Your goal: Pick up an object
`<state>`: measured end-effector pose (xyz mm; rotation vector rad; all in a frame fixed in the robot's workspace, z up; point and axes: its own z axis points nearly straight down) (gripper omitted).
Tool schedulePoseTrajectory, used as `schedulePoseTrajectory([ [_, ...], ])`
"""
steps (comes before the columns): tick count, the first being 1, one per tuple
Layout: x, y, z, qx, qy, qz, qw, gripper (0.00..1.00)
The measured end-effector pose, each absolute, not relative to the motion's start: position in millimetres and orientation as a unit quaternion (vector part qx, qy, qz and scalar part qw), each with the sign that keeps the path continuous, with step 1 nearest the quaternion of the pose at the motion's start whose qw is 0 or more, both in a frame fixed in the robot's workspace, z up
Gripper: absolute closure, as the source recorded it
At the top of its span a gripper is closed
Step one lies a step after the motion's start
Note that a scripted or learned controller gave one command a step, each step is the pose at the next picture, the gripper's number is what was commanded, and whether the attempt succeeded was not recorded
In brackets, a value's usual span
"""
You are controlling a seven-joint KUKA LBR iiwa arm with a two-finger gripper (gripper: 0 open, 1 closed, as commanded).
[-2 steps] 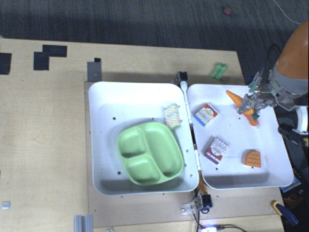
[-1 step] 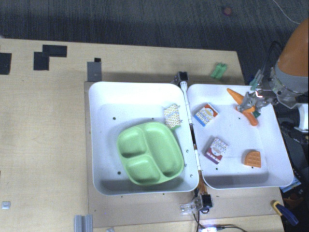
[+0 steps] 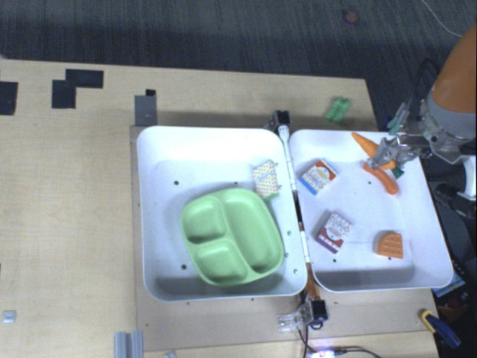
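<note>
Gripper (image 3: 387, 157) low over the carrot (image 3: 376, 160) at the far right edge of the right bin (image 3: 428, 274); whether it is released or clenched cannot be told. A sound pick probably needs the tool centred across the carrot's narrow width before lifting, clear of the bin wall

Light wood bench (image 3: 67, 200): two white bins side by side, left bin (image 3: 160, 200), right bin (image 3: 425, 222). Small green object (image 3: 337, 110) behind right bin.
</note>
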<state>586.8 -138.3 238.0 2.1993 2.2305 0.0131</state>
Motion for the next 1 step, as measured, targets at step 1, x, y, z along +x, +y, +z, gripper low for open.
schedulePoseTrajectory([
  [1, 537.7, -81.4, 237.4, 0.705, 0.709, 0.0012, 0.001, 1.00],
])
